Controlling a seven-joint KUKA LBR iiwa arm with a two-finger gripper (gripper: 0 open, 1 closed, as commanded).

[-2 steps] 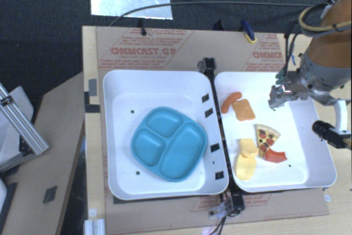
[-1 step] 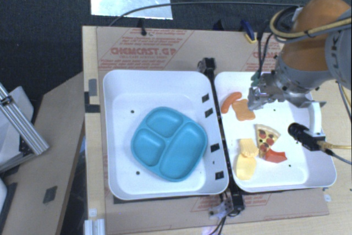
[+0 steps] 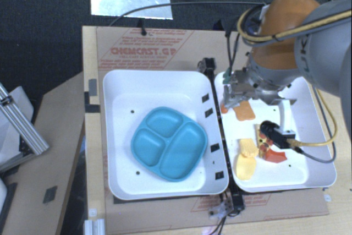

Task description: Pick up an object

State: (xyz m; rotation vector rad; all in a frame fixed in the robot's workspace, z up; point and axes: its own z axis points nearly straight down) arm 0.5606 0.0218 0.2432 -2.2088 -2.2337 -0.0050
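A blue three-compartment plastic plate (image 3: 169, 142) fills the left white bin (image 3: 118, 91). Right white bin (image 3: 316, 173): orange, yellow and red pieces (image 3: 250, 146) crowd the dividing edge. The end effector (image 3: 234, 97) hovers just above the orange piece; its state is unclear.

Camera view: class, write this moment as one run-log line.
end effector: over right bin, beside orange piece | yellow pieces: lying in bin | blue tray: in left bin
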